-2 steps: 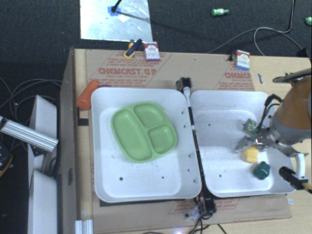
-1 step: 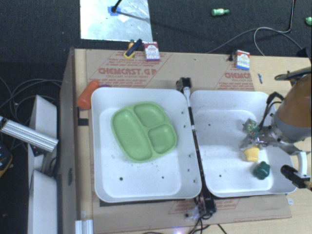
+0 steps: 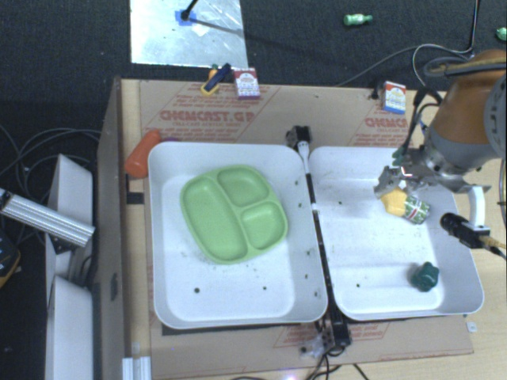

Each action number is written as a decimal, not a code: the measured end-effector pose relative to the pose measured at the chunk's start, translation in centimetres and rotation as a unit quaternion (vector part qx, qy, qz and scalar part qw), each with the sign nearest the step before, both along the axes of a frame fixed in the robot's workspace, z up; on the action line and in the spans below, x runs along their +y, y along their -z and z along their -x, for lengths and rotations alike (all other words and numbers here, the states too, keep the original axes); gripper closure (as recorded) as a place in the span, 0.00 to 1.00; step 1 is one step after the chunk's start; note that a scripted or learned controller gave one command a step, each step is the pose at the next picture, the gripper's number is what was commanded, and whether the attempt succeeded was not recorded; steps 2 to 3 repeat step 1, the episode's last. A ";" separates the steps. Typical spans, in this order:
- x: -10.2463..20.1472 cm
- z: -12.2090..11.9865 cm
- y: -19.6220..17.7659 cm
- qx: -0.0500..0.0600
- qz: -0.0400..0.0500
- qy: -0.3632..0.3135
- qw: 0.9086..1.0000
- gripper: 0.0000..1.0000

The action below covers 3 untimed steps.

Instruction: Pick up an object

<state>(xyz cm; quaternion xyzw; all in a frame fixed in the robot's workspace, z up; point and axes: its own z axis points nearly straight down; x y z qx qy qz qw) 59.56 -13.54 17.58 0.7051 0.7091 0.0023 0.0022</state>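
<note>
Apparently jaws (image 3: pixel 394 182) above yellow object (image 3: pixel 394 203) in right bin (image 3: pixel 455 299); opening unclear.

The bench (image 3: pixel 198 105) is topped with a brown board printed in red lettering, and two shallow white bins sit on it side by side, touching along a dark seam in the middle. The left bin (image 3: pixel 182 291) and the right bin (image 3: pixel 356 291) cover most of the board. Along the far edge lie a small red-and-white box (image 3: pixel 247 83), a yellow and dark object (image 3: pixel 215 78) just beside it, and another small box (image 3: pixel 394 97) near the right corner. An orange object (image 3: pixel 142 152) rests against the left bin's outer corner.
</note>
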 end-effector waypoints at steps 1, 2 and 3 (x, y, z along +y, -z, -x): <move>7.8 0.4 -0.9 0.002 -0.001 0.000 1.000 1.00; 7.8 0.4 -0.9 0.002 -0.001 0.000 1.000 1.00; 7.8 0.4 -0.9 0.002 -0.001 0.000 1.000 1.00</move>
